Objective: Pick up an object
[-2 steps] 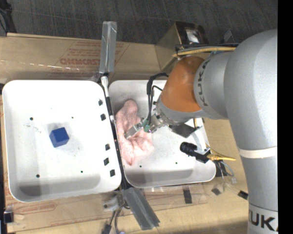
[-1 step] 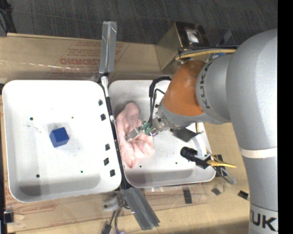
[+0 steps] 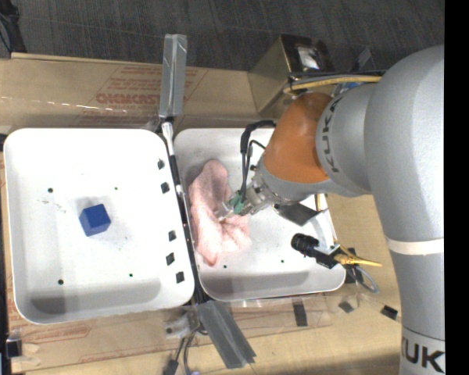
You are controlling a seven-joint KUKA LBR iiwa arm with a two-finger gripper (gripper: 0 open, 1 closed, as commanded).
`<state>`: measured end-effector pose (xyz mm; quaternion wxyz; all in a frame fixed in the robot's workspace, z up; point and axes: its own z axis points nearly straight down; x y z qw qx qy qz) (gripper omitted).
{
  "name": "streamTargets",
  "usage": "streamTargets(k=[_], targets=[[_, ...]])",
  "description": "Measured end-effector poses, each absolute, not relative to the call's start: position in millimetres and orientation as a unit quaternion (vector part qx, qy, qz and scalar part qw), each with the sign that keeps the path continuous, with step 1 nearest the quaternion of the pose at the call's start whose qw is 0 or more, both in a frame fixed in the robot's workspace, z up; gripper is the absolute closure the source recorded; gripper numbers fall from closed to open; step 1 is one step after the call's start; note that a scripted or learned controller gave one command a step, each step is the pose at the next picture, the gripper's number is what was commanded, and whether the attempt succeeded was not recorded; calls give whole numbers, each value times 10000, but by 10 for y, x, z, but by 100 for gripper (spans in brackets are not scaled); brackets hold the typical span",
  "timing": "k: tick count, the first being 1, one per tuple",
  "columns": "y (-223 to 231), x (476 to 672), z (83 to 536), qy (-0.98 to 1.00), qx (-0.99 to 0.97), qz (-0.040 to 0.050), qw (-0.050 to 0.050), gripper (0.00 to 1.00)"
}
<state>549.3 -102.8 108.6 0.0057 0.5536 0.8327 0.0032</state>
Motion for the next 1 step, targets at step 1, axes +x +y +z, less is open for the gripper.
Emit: streamTargets(k=[1], targets=[[-1039, 5494, 1091, 8325, 5540, 26, 67, 0]])
